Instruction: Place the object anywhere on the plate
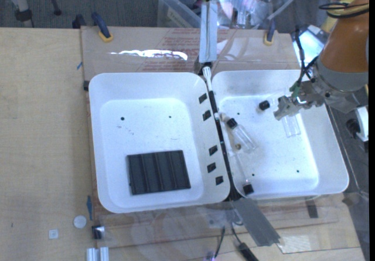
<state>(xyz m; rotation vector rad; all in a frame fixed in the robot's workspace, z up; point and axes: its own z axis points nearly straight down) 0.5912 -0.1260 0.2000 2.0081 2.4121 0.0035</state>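
bins (102,154): 2 – shallow, white, side by side
plate (158,172): 1 (dark, ribbed, in left bin)
clear vials w/ black caps (241,134): 2 – both in right bin
arm (345,48): 1
gripper (291,104): 1

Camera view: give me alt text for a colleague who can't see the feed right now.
The arm's gripper hangs over the right bin, above a clear tube, with a clear black-capped bottle lying to its left. The left bin holds a dark ridged plate near its front.
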